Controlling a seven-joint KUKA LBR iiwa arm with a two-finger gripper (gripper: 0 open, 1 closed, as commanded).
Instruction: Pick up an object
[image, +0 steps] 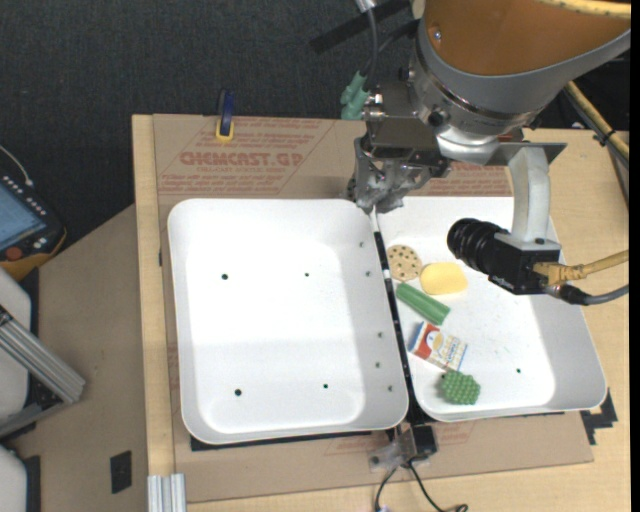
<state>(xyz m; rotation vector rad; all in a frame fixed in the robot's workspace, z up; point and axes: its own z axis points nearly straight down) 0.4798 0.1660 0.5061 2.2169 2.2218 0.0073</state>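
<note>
Objects sit clustered in the right bin (560, 385), along its left side: a round cookie (404, 261), a yellow lump (444, 279), a green stick (423, 303), a small printed packet (440, 347) and a green knobbly piece (460, 387) nearest. Gripper (374, 197) hangs at the far end of the divide between the bins; whether it is parted or closed I cannot tell. Left bin (200, 330) lies alongside.
</note>
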